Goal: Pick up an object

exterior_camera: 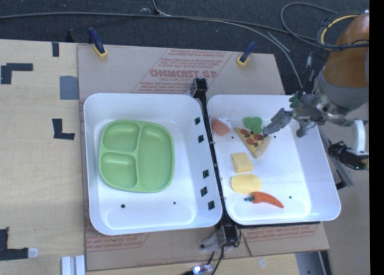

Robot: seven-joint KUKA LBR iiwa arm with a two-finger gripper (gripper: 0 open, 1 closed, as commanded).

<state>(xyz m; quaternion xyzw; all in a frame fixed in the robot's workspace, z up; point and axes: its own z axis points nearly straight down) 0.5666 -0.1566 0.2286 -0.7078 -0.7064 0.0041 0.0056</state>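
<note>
The right bin (312,166) holds several toy foods: a pink piece (221,126), a green leafy piece (253,123), a pizza slice (253,140), a pale yellow square (242,162), a yellow block (246,182) and an orange-red pepper (265,199). My gripper (288,127) hangs over the bin's upper right part, just right of the green piece and the pizza slice. Its fingers are spread open, one of them (274,125) slanting down-left toward the pizza slice, with nothing between them.
A green divided plate (137,155) lies in the left bin (96,208). A black divider (207,148) runs between the bins. Two yellow-and-blue clamps (97,44) (245,56) pin the cardboard behind. Cables trail across the dark floor at the back.
</note>
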